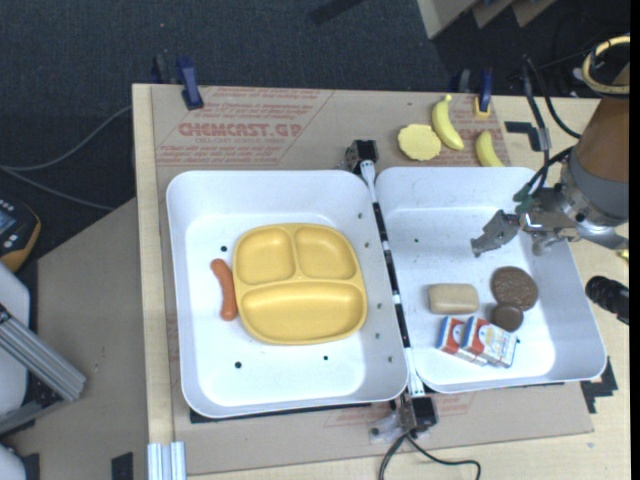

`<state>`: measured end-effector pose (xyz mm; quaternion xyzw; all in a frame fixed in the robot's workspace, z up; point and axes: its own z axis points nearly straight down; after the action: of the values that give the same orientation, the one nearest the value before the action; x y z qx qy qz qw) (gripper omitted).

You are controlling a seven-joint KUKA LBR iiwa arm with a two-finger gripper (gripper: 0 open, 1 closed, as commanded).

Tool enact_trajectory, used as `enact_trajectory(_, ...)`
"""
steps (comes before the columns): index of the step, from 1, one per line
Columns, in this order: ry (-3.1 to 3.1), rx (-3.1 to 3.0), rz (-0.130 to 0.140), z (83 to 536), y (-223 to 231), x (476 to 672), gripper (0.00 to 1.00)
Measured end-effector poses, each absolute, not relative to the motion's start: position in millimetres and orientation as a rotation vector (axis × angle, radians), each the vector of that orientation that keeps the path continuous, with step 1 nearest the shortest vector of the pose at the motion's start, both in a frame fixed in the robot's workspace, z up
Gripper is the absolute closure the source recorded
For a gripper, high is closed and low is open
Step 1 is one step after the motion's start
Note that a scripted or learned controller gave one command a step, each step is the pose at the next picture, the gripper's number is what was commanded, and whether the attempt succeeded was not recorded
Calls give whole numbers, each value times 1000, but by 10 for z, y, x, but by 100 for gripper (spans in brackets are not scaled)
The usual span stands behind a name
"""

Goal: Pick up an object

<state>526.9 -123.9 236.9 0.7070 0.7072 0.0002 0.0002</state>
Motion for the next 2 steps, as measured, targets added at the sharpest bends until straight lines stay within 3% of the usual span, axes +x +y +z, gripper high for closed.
enact_trajectory(1,2228,2224,-5,1772,-1181,5431,0)
enact_trajectory(2,2224,2227,-5,793,-1165,5237,0)
